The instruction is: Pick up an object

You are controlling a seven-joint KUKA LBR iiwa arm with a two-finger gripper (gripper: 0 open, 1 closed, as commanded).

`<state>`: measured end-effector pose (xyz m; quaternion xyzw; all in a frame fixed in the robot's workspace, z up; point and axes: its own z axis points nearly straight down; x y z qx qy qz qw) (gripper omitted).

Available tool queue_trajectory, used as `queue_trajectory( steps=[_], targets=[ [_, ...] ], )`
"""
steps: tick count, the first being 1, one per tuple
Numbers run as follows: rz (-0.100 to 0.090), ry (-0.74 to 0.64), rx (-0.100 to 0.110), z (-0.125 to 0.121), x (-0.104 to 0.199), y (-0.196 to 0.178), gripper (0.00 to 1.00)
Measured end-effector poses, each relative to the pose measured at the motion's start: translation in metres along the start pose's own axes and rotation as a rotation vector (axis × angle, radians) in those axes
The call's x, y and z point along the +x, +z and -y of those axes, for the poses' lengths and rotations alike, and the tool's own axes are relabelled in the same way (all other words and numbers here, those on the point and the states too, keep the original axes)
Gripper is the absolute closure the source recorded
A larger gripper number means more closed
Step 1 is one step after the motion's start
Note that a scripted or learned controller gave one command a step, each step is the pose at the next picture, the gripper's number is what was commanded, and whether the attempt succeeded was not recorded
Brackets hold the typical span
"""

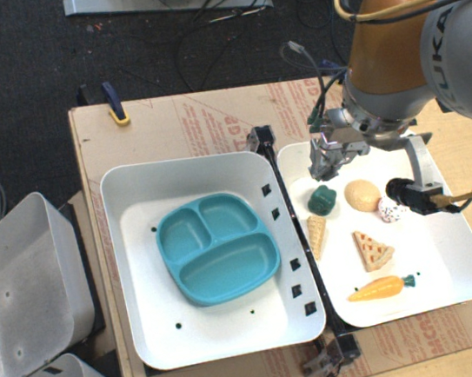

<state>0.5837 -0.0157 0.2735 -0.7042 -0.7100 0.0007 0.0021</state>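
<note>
Your gripper (pixel 327 163) is hovering near the right bin's (pixel 460 273) back-left corner, just above the dark green piece (pixel 322 200); whether it's open, I can't tell. You're wanting a straight descent, centred, avoiding the tan ball (pixel 362 194) beside it.

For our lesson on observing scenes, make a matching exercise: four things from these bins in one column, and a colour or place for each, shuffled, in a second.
Things:
1. divided plate
2. carrot
3. pizza slice
4. dark green toy

Descriptions:
A. just below the gripper
B. blue, alone in the left bin
C. orange, nearest the right bin's front edge
D. triangular, above the carrot

Pairs: 1-B, 2-C, 3-D, 4-A
</note>
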Motion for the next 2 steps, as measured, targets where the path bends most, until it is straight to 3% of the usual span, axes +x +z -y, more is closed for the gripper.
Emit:
queue_trajectory(
  steps=[2],
  targets=[
    [0.001,-0.001,0.002,0.035,0.107,0.026,1.00]
  ],
)
